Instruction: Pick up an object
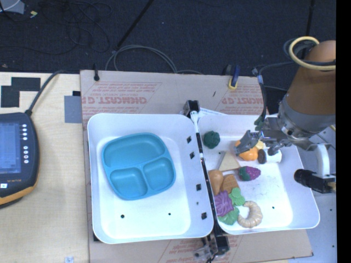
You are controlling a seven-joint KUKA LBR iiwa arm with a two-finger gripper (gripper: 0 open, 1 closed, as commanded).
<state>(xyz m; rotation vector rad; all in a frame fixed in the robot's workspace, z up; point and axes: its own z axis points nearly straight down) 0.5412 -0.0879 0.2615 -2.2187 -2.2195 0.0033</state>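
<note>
The right white bin (299, 212) holds several toy foods. Among them are a dark green piece (211, 139), a tan wedge (229, 160), a purple piece (249, 172), a purple cabbage leaf (223, 204) and a curled shrimp (249, 214). An orange piece (248, 154) lies near the bin's middle. My gripper (255, 148) hangs low in this bin, right beside and partly over the orange piece, with a small white thing (273, 156) just to its right. The arm's body hides the bin's far right corner.
The left white bin (104, 212) carries a blue divided tray (138, 165). A black ridge (198, 163) separates the two bins. A tablet-like pendant (13, 152) lies on the bench at far left, and cables run behind the bins.
</note>
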